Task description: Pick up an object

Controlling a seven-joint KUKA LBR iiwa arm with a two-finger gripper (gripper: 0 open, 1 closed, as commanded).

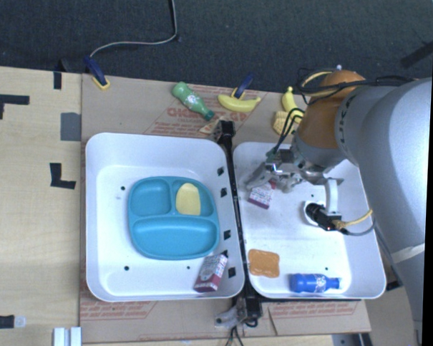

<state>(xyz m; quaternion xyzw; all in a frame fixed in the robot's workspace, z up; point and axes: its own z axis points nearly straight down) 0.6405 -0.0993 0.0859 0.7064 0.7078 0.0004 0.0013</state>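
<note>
Wooden bench (29, 196) with two white bins side by side. Left bin (101, 199) has a blue plate (164, 227) in the middle with a yellow piece (189, 199) on it, plus a small carton (211, 272) at the near right corner. Right bin (355, 271) holds an orange sponge (263, 263) and a blue bottle (312, 282) along its near edge. Claw (266, 179) sits over a small packet (260, 198) near the far left corner, can't tell if it's open or closed.
</note>
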